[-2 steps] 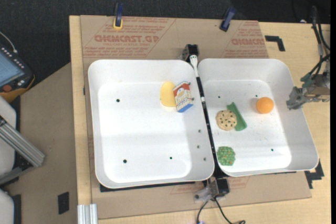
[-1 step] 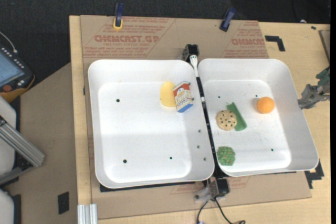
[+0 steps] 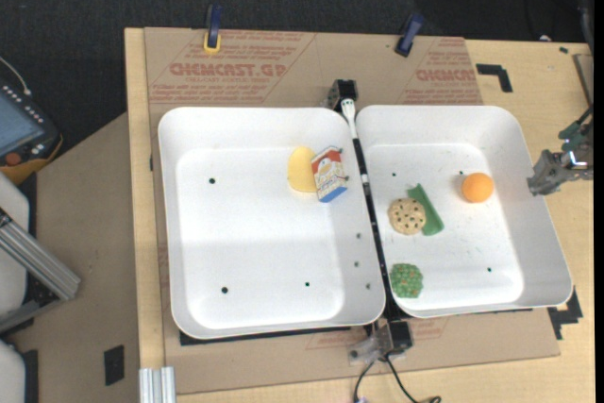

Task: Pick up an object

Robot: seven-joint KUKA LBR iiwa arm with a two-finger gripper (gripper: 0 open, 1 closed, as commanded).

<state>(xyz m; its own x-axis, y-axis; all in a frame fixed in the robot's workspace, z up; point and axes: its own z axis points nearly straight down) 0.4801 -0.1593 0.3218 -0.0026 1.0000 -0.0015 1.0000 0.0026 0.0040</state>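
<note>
Sitting at far right edge, gripper (image 3: 559,167) just outside right bin (image 3: 528,231) rim, near orange ball (image 3: 478,188). Too small and blurred to read jaw state; cannot tell whether wide or narrow, nothing visibly between them.

Risks from here, as judgement:
- Ball round and smooth, likely rolls off on any off-centre touch; sits close to right wall, so bin rim may block a finger on descent.
- Cookie (image 3: 407,216) lies flat, touching green strip (image 3: 426,210) that pokes out beside it; likely grabs both or slides over low profile.
- Green knobbly piece (image 3: 406,278) near front edge of right bin, sloped wall there could deflect fingers.
- Small carton (image 3: 329,175) and yellow object (image 3: 301,170) touching each other in left bin (image 3: 245,241), hard against centre divider; tight grasp, possible double pick or jam on divider. Also farthest reach from current pose.

Task thing not specified; any of these counts. Nearest candidate: orange ball, upper right of right bin, apart from other items, well lit, plain orange, no markings. Cookie tan with dark chips, mid-left of right bin. Green piece dark green, bumpy, alone. Carton white with red and blue print, tilted. Yellow object pale, rounded, shape not clear.

Nothing lifted yet; all items resting on bin floors.
</note>
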